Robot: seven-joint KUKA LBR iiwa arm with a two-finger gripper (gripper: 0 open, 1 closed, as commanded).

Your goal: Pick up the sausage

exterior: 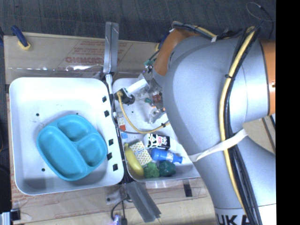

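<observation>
A: Arm (220,102) first. It is reaching in from the right, its grey bulk covering most of the right bin (123,85).

B: Left bin (23,125)?

A: It is holding a blue divided plate (71,146), lying slightly tilted toward the near left.

B: And the gripper (152,100)?

A: It is sitting low in the right bin's far half, tangled among cables. Whether the fingers are spread or closed, I cannot tell, nor whether they are holding anything.

B: Sausage?

A: I am not making one out with certainty; the arm is hiding much of that bin.

B: Small items?

A: Along the near edge, a banana (133,162) is lying beside a green broccoli piece (152,170), with a blue bottle (165,156) touching it. A black-and-white carton (158,140) is sitting just behind them.
</observation>
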